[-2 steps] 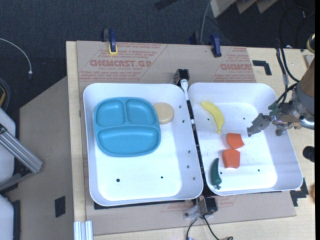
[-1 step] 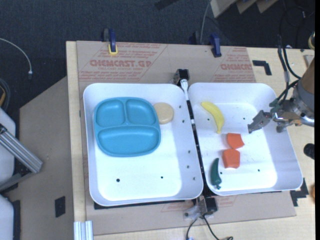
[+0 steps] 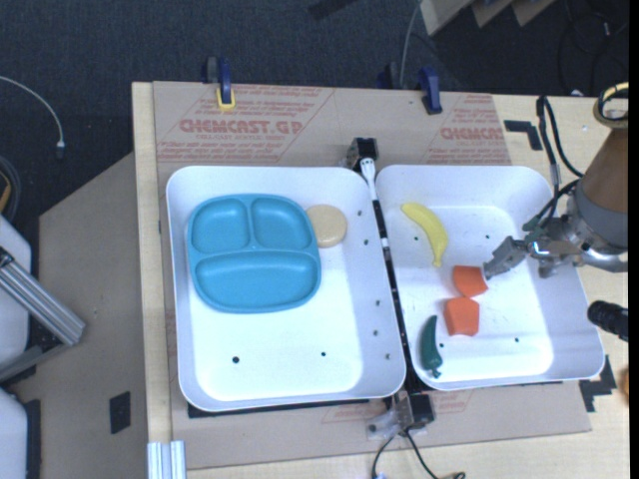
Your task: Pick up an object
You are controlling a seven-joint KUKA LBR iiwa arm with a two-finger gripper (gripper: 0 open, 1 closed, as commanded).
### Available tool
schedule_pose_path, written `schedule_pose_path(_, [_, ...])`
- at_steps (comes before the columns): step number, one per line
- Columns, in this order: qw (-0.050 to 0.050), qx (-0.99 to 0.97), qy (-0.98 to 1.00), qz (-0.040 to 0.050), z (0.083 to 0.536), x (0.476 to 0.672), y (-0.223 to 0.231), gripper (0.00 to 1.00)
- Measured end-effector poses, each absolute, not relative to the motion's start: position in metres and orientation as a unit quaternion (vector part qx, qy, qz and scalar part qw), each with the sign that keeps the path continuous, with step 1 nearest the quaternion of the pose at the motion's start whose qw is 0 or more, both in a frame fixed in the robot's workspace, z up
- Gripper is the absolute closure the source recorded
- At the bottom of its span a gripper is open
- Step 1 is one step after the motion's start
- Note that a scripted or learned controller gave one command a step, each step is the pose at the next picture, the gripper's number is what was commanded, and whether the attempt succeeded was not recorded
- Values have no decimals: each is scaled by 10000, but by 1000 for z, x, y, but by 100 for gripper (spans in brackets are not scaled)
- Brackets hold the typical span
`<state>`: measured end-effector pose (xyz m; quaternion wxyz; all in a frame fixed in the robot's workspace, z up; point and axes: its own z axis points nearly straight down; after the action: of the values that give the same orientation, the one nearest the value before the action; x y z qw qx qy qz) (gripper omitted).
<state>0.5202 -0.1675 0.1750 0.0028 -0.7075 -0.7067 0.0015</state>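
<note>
In the right bin (image 3: pixel 559 362), the gripper (image 3: pixel 499 260) sits low over the floor, reaching in from the right edge with the arm (image 3: pixel 609 193) behind it. Its dark fingertip end lies just beside the upper orange block (image 3: pixel 470 280), at that block's upper right corner, perhaps touching it. Whether the fingers are spread or closed I cannot tell (they merge into one dark shape from this slant), and nothing shows between them.

A second orange block (image 3: pixel 461 316) lies just below the first, close but apart. A banana (image 3: pixel 427 231) lies up and to the left of the blocks, curved, well inside the bin. A dark green piece (image 3: pixel 429 344) lies near the bin's lower left corner, just left of the lower block.

In the left bin (image 3: pixel 285 367), a blue tray (image 3: pixel 256 251) with three compartments rests in the upper half, and a tan disc (image 3: pixel 327 225) touches its upper right edge.
</note>
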Motion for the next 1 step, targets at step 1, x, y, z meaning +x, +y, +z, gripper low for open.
schedule_pose_path(1, [36,-7074,-7068,17,111,517,-169,0])
